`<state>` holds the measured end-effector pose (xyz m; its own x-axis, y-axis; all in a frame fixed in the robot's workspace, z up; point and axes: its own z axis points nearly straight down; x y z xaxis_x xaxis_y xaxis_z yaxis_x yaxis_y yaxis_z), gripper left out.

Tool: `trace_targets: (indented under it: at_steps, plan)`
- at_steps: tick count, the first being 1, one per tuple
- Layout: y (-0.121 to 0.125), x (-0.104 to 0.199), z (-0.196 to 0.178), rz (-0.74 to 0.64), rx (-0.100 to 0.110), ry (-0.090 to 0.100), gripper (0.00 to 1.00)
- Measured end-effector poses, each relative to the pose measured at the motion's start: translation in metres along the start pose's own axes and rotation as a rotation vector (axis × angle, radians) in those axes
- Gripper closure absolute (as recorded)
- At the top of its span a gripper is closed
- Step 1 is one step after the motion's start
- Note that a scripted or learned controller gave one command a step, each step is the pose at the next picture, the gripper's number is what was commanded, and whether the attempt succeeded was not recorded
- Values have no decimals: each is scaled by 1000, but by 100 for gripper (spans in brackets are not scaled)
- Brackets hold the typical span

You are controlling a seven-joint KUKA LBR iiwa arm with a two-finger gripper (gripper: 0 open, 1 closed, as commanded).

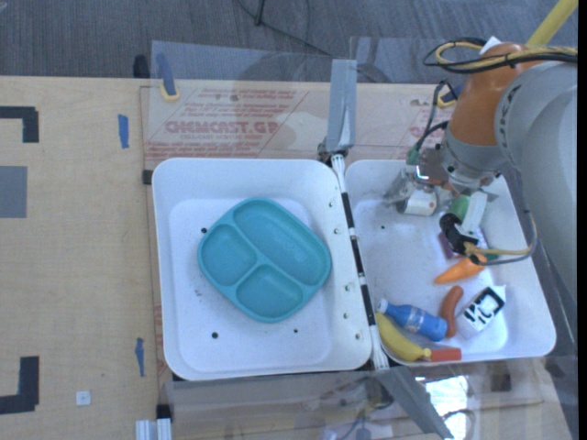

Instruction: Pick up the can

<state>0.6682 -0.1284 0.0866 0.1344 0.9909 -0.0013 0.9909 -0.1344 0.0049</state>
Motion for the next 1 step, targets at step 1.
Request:
trace_targets:
  at_steps: [1]
  plan:
    - [1, 2, -11, -5, -3, -2, 100]
